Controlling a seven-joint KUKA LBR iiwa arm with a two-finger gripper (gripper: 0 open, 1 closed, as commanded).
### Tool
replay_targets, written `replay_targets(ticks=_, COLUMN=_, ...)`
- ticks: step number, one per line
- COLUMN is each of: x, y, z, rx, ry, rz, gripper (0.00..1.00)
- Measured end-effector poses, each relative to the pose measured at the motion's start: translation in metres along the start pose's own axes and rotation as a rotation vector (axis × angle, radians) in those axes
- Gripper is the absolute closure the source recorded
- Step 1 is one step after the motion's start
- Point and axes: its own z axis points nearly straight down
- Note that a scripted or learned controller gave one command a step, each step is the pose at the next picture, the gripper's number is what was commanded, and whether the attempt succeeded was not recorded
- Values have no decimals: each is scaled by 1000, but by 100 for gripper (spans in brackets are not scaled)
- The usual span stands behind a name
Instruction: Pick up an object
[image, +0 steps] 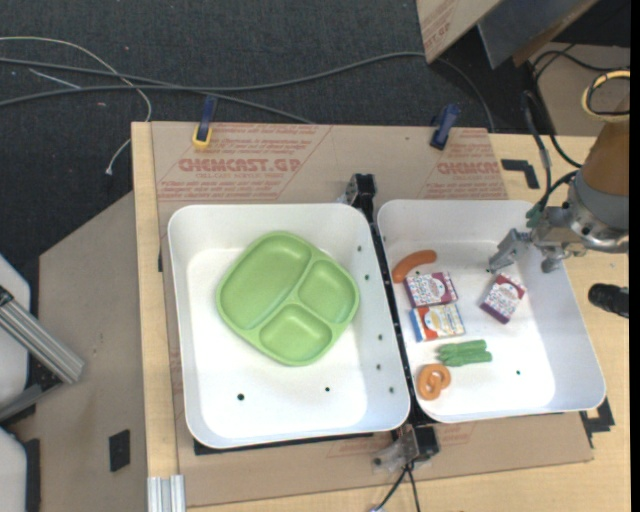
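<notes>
The right bin (560, 390) holds several small items: an orange sausage (413, 265), a purple-and-white packet (431, 290), a red-and-blue packet (438, 321), a green bean pod piece (463, 352), an orange pretzel (433, 381) and a purple pouch (502, 298). My gripper (528, 257) hangs over the bin's far right part, just above and beyond the purple pouch. It is open, its fingers spread with nothing between them.
The left bin (200, 390) holds a green divided plate (288, 297). A black clamp (361, 188) sits at the far end of the seam between the bins. The arm's grey wrist with its orange band (605, 185) comes in from the right.
</notes>
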Motion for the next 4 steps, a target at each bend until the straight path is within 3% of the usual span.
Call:
replay_targets(ticks=1, x=6, y=6, z=48, rx=0, ry=0, rz=-1, gripper=0)
replay_targets(ticks=2, x=6, y=8, z=33, rx=-7, ry=-1, rz=-1, gripper=100)
replay_targets(ticks=4, x=15, y=9, z=-72, rx=-14, ry=-5, rz=-1, gripper=100)
